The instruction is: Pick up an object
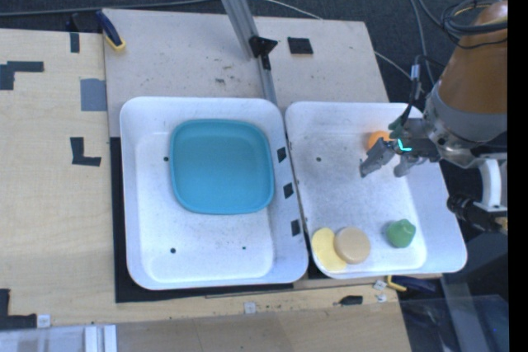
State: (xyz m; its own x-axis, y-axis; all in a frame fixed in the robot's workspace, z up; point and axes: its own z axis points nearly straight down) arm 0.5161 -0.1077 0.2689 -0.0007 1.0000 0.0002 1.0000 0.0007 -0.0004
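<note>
My gripper (384,166) hangs over the right bin (330,177), its two dark fingers spread apart with nothing between them. Just behind the fingers lies a small orange object (376,139), partly hidden by the gripper. Near the bin's front edge sit a green object (401,233), a tan round piece (353,244) and a yellow piece (324,247) tucked under the tan one.
The left bin (136,185) holds a blue square plate (221,165). A grey metal pole (239,8) slants across the bench behind the bins. Black clips (286,190) line the divide between the bins.
</note>
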